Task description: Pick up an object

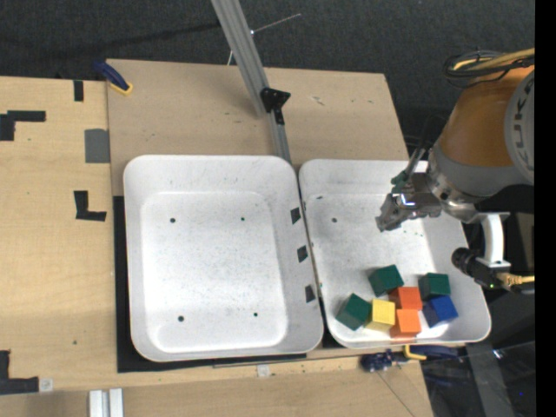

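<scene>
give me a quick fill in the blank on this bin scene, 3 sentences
1. All the blocks lie in the ____ bin.
2. The tool hangs over that bin, apart from the ____ pile near its front edge.
3. The yellow block sits between a green block and an ____ block.

Missing words: right; block; orange

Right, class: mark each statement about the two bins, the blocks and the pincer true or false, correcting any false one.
1. The blocks lie in the right bin. True.
2. The pincer sits over the left bin. False: it is above the right bin.
3. Two green blocks are in the pile. False: there are three, with another at the right.
4. The yellow block touches an orange block. True.
</scene>
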### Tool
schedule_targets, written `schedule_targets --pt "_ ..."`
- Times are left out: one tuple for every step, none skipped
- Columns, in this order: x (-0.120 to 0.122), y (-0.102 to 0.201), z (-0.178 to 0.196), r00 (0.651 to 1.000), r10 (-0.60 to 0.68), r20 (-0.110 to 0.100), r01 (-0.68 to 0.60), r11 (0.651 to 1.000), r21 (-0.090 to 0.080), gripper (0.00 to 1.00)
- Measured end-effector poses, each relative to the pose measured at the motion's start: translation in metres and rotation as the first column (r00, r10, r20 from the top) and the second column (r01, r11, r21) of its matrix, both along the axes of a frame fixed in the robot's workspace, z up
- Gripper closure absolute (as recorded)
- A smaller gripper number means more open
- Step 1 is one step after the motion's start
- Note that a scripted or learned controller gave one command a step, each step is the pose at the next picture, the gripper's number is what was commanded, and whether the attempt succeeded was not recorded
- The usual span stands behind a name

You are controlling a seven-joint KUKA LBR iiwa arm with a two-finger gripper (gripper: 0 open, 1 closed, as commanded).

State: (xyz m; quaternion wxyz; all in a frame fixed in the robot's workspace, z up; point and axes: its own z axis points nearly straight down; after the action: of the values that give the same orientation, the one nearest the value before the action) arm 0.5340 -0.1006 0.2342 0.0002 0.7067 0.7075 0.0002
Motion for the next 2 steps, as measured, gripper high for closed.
schedule_targets --pt "0.003 0.051 0.008 1.0 0.005 -0.001 -0.005 1.0 0.002 1.0" --pt "0.017 0.108 -0.004 1.0 0.006 -0.003 -0.006 1.0 0.001 1.0"
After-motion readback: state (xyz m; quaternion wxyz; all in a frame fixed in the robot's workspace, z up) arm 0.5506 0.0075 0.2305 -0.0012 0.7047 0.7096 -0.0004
